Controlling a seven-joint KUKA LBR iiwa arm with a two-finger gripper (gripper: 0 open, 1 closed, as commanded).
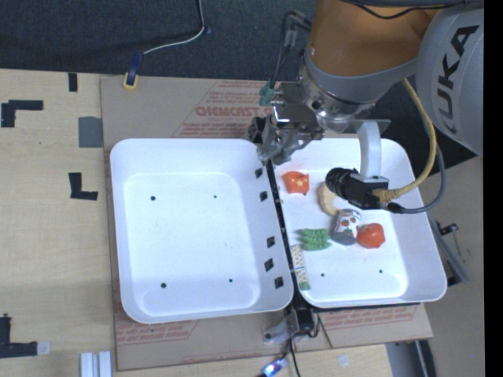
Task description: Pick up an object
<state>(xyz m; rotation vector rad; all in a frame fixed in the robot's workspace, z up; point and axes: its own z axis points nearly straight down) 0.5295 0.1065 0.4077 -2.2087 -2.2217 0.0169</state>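
In the right bin [393, 285] lie several small objects: an orange-red piece [296, 182] near the back left, a green leafy piece [315, 239], a red round piece [371, 235], a grey and white piece [345, 226] and a pale yellow piece [328, 201]. My gripper [277, 144] hangs over the back left corner of the right bin, just behind the orange-red piece and close to the divide between the bins. Nothing shows between its fingers.
The left bin [134, 210] stands beside the right one on a cardboard sheet [157, 112]. A small patterned strip [298, 259] lies by the right bin's left wall. A black cable and camera unit [354, 187] hang over the right bin. The big arm covers the back right.
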